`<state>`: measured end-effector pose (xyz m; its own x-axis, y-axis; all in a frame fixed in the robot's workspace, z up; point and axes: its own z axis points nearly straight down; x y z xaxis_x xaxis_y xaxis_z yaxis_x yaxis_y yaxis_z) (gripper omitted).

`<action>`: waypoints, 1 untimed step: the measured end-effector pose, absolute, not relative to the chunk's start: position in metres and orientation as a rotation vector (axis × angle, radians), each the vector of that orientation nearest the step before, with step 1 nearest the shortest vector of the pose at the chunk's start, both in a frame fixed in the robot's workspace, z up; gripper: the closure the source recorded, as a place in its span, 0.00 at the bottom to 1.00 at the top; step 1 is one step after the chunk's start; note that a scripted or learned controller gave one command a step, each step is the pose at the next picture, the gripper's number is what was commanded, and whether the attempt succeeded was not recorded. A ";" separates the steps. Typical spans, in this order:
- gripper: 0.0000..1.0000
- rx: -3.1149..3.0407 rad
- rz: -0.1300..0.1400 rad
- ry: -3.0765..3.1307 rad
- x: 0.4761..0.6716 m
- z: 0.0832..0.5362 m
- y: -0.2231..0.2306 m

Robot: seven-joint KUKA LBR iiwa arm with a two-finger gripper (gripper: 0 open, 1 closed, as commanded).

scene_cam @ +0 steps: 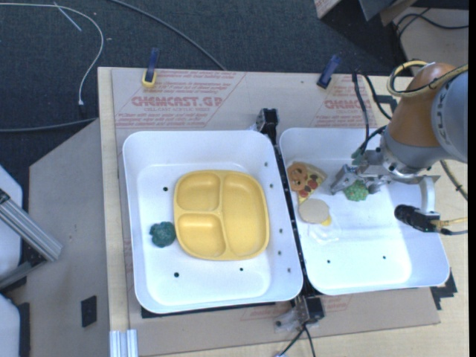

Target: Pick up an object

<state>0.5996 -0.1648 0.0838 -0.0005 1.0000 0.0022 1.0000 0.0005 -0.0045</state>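
Gripper (pixel 355 187) of mine hung over the right bin (pixel 387 274), a green broccoli-like piece (pixel 358 193) right at its tip; whether my fingers pinched it or stood apart I could not tell. Just left of that piece, in the same bin, lay a pizza slice (pixel 303 177) and a pale round piece (pixel 314 212). Farther left, the other bin (pixel 141 162) held a yellow divided plate (pixel 222 214) and a dark green lump (pixel 163 233)

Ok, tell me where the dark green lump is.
In the left bin, the dark green lump lies on the floor just left of the yellow divided plate.
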 end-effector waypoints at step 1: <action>1.00 -2.220 -0.003 -2.222 0.601 0.097 -0.165</action>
